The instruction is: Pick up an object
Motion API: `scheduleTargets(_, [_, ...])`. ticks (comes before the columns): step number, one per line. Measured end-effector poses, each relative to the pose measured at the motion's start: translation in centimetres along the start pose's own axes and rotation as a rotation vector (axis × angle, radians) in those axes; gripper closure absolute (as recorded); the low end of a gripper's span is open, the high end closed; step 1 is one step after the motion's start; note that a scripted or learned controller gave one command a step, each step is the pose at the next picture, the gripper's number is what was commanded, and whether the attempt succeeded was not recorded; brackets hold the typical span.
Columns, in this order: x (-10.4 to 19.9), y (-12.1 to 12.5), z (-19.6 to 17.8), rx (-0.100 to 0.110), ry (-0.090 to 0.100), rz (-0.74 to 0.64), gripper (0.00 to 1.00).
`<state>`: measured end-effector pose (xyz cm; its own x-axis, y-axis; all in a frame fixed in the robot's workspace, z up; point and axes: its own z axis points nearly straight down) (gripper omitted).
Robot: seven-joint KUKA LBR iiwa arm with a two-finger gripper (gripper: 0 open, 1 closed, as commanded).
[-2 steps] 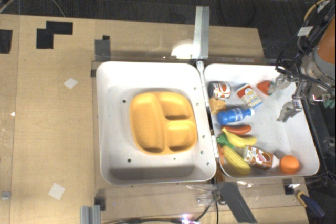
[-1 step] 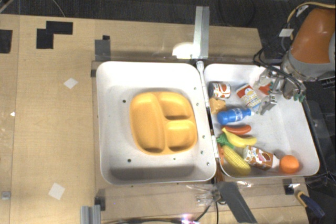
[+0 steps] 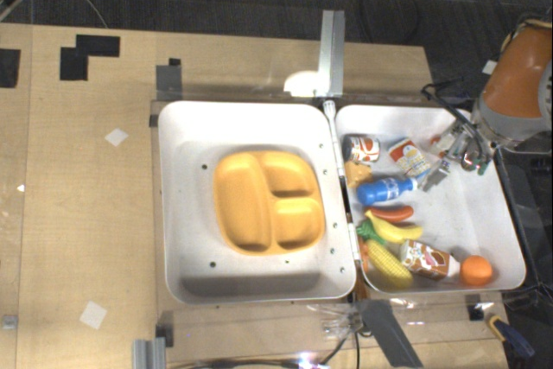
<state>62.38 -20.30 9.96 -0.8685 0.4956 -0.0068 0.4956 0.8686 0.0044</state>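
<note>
Poised over the right-hand shallow white plastic bin (image 3: 510, 220), near its far right corner, the two-finger metal gripper (image 3: 460, 149) of the grey arm with the orange band (image 3: 518, 86), nothing visibly held between its tips; whether spread or pressed together, impossible to tell from this slant

Heaped along that bin's left wall, the candidates for picking: a small red-and-white can (image 3: 364, 149) at the far end, a red-and-white crumpled packet (image 3: 408, 155) just beside it, then a blue plastic bottle with a white cap (image 3: 385, 189) lying on its side, a red toy chilli (image 3: 390, 214), a yellow toy banana (image 3: 396, 230), a yellow toy corn cob (image 3: 384, 264) and a brown-and-white printed bottle (image 3: 429, 260) with an orange ball-shaped fruit (image 3: 476, 270) touching its end at the near wall

In the neighbouring left-hand white bin (image 3: 177, 203), a yellow three-compartment plastic tray (image 3: 268, 201), well apart from the action

Judged to be the approach step, no grasp made yet. Nearest to the gripper, the crumpled packet and the blue bottle's cap; called for next, a choice of one item, a descent with the fingers straddling it clear of its neighbours, then a firm close before any lift
</note>
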Motion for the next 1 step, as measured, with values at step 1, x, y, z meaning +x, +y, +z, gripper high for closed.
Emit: scheduleTargets(1, [-2.22,1.02,1.11,0.002,-0.004,0.210,0.00])
